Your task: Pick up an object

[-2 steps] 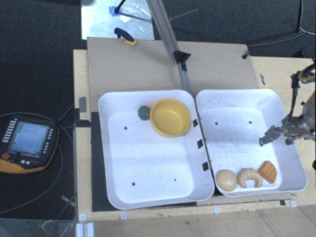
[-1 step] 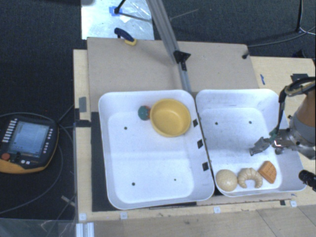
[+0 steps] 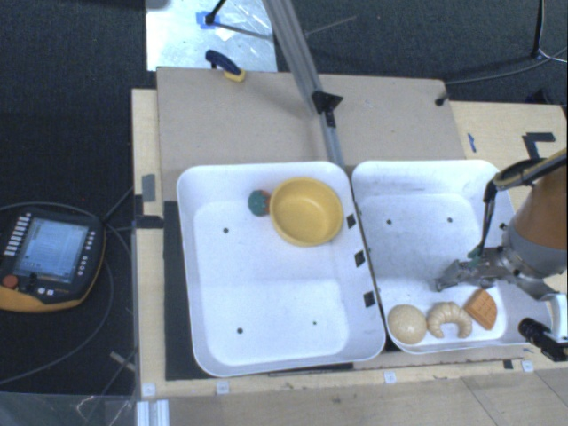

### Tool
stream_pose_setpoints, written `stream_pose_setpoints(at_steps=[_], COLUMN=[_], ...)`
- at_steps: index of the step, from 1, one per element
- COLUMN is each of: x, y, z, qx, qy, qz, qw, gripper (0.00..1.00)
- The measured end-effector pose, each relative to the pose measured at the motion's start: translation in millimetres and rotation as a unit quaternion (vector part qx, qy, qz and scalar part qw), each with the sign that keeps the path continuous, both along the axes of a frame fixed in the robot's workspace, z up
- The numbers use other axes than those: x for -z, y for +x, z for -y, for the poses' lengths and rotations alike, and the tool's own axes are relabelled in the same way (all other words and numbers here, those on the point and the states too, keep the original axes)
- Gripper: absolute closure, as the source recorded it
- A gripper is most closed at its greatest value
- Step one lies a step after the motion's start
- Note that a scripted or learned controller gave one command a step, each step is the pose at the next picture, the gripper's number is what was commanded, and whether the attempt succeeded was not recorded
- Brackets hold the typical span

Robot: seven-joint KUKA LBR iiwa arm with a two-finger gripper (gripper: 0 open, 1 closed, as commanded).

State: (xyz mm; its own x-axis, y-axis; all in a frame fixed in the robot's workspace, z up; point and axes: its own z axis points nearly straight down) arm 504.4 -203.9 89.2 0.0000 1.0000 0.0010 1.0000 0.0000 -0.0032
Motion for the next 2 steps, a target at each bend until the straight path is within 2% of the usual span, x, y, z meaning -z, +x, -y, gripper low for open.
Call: stream_pose_setpoints(at_steps=[1,2], x=[-13,-55], y=[2,2], z=[1,0], qx=[0.000,0.000], qy=[-0.0008,-0.0010], qz=[0.002,0.003], qw=[1.0000,1.0000], gripper=[1.00,1.00])
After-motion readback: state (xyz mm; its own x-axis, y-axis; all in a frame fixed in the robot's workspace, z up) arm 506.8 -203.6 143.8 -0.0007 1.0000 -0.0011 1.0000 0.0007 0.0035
